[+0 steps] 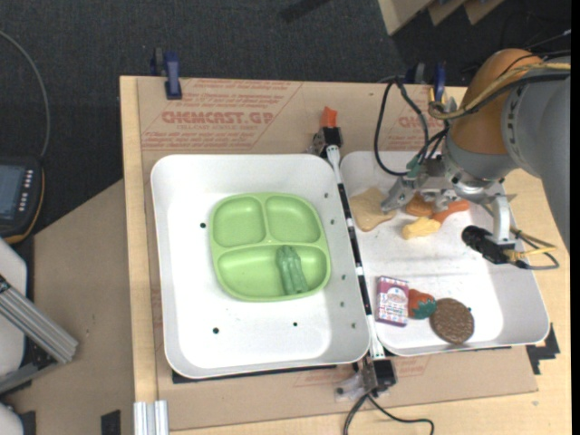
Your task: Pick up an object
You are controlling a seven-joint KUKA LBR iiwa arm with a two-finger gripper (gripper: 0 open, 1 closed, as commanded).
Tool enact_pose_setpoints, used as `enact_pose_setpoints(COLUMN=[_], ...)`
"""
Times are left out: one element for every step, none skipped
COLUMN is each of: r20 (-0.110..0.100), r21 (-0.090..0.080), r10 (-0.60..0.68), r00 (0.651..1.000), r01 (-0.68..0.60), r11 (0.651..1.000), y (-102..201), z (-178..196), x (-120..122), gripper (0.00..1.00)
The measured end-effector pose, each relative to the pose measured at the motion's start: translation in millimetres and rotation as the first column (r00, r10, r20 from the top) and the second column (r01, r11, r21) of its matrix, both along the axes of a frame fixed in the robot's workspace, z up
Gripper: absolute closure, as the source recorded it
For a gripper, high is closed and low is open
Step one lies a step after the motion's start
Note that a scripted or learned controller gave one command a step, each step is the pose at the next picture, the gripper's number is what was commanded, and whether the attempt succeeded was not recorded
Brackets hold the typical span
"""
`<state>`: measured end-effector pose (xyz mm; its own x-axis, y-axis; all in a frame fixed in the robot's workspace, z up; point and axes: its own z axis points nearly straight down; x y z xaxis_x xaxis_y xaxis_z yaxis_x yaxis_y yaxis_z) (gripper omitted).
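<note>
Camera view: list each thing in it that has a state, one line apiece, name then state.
gripper: low in the right bin, among the food pieces at its far end; fingers unreadable.
green divided plate: flat in the left bin.
green pickle: lying in the plate's large near compartment.
pink packet: lying flat in the right bin.
brown round cookie: lying flat beside the packet.

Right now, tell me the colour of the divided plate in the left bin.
Light green, seen in the camera view: divided plate.
</note>
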<state>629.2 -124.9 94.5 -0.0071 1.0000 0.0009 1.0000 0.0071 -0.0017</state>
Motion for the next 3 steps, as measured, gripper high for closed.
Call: enact_pose_setpoints(r20=[0.005,0.008,0.008], r21=[0.0,-0.002,-0.002], r10=[-0.009,-0.006,-0.007], r00=[1.0,1.0,1.0], r01=[0.009,0.007,0.007], r11=[1.0,1.0,1.0], y=[-14,-13,-13], z=[-8,4,3], x=[-6,-5,-5], gripper=[0.0,1.0,0.0])
